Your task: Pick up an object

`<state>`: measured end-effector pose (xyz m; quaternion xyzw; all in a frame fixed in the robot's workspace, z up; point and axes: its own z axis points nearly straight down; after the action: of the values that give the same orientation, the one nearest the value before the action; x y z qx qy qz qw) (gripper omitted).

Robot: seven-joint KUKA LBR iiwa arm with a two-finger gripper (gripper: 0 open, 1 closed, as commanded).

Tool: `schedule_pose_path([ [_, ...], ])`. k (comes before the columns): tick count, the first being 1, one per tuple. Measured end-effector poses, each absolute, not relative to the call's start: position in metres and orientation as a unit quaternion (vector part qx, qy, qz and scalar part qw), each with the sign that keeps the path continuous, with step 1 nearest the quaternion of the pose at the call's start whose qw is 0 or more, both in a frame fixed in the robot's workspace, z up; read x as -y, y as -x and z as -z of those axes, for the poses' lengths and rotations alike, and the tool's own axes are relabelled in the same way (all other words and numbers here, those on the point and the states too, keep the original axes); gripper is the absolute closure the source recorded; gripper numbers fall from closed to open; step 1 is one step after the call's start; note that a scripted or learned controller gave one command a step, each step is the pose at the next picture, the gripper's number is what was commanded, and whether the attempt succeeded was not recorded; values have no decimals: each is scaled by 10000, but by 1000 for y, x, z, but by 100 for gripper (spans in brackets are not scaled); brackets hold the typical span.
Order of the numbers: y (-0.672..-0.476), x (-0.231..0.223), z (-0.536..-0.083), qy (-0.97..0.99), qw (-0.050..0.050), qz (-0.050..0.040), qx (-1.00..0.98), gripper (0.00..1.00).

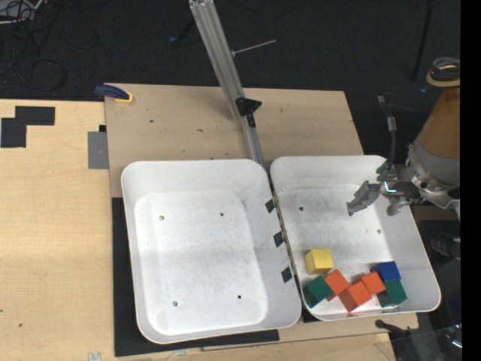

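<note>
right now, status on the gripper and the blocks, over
Gripper over right bin, nothing between its fingers. Blocks clustered in that bin's near corner, untouched. Yellow block nearest the gripper, path open.

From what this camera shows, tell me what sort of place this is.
Likely a robotics lab test bench: two white bins on a plywood bench, a gripper above coloured blocks, and loose cables on the dark floor.

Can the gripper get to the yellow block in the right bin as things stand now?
Probably yes. The gripper hangs above the right bin, and the yellow block lies at the near edge of the pile with its top bare. The green block and orange block crowd its near side.
</note>
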<state>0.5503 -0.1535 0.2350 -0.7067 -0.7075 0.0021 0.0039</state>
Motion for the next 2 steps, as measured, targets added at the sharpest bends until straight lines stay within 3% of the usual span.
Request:
schedule_pose_path([
  [1,-551,154,-237,7076,17,-6,7066,0],
  [2,-541,154,-177,7074,43,-25,7068,0],
])
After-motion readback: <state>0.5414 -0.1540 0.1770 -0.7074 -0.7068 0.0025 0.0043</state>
